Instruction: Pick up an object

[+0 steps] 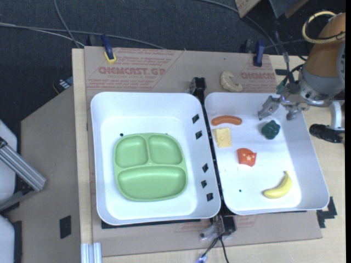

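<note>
The gripper hung over the far part of the right bin, its fingers spread apart and holding nothing, just above a dark green object. A sausage, cheese slice, red piece and banana lay in that bin; the left bin held a green divided plate.

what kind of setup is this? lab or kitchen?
Likely a robot lab bench, not a kitchen: toy food like the banana in a white bin, clamped board, loose cables on dark carpet.
</note>
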Motion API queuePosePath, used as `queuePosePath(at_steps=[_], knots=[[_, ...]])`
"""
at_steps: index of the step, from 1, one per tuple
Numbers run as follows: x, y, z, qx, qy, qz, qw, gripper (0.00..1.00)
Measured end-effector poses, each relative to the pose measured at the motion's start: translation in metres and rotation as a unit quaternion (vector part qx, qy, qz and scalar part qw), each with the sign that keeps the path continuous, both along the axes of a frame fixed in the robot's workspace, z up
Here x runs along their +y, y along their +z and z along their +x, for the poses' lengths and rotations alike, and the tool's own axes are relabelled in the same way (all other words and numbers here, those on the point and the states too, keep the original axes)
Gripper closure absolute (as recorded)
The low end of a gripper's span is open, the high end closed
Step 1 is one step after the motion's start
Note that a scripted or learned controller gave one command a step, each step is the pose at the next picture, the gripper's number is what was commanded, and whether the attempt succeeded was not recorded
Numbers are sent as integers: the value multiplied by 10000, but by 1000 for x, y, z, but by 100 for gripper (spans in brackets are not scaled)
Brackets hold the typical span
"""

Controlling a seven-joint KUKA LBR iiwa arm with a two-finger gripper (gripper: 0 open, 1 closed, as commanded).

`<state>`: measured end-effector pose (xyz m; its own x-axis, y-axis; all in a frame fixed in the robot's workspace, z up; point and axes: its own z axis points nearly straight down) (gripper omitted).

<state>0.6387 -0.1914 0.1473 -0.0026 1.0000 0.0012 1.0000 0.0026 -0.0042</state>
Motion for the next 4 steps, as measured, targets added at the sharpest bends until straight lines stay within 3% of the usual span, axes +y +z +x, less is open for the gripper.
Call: queuePosePath(at_steps=[1,2,4], knots=[[2,-41,0,-2,-1,0,10000,0],[2,-27,1,-29,2,-5,10000,100],[4,81,14,-65,-6,-20,10000,100]])
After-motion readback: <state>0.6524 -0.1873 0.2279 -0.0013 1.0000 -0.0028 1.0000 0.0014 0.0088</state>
